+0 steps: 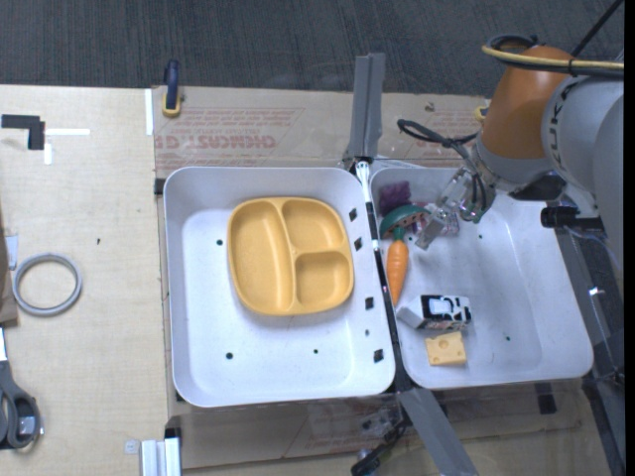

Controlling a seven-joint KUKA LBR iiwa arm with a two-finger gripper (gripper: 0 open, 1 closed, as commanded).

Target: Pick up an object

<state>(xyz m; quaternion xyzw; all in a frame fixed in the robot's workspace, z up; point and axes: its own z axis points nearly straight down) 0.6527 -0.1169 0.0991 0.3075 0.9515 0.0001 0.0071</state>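
One yellow divided plate (291, 256) fills the left bin (189, 296); one carrot (397, 269) and one cheese wedge (446, 349) share the right bin (536, 315).

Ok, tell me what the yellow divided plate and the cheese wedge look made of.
Divided plate: probably matte moulded plastic; uniform yellow, rounded compartment ridges, soft sheen.
Cheese wedge: likely toy plastic or foam; flat yellow-orange with holes. Too small to tell which.

I could make out faint red print on the cardboard sheet (260, 130) beyond the bins, but not read it.
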